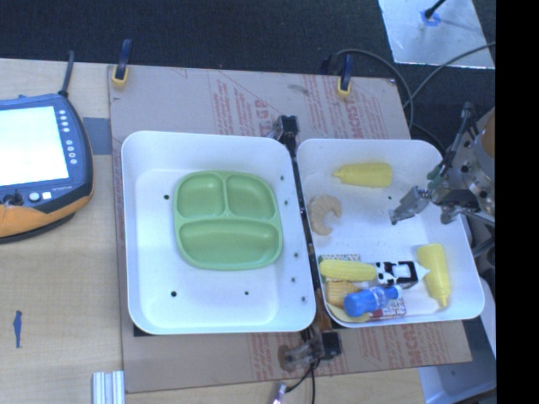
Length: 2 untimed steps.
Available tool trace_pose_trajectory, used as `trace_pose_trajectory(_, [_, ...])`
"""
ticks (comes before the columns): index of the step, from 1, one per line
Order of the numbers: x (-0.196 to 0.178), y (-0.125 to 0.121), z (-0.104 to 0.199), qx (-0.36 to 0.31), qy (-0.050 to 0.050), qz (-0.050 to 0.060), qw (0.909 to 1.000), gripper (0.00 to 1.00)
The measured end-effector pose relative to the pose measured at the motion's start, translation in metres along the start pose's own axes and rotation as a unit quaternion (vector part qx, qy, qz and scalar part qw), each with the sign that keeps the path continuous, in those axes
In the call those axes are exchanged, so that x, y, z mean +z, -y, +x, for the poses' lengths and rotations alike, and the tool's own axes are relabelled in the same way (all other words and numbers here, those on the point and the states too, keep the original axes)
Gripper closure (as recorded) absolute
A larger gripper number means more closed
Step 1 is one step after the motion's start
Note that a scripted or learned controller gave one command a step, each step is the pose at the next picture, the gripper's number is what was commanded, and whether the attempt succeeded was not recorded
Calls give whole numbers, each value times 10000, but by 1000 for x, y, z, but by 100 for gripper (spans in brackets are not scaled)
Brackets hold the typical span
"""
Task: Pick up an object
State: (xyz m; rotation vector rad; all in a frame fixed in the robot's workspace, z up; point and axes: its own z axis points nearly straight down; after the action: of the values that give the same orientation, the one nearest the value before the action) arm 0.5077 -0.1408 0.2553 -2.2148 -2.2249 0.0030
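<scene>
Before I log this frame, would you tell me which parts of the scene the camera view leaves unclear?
- Arm: cut off by the right edge of the camera view.
- Gripper: small and blurred above the right bin, so its grip is unclear.
- Pile in the right bin's near corner: the blue bottle and corn cob overlap what lies beneath.
- Black-and-white item: too small to identify.
- Tablet: cut off by the left edge.
</scene>
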Motion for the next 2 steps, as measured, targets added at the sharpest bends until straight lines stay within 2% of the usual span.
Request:
trace_pose_trajectory(1, [149, 23, 39, -23, 26, -97, 9999, 0])
trace_pose_trajectory(2, [45, 7, -33, 12, 9, -13, 10000, 0])
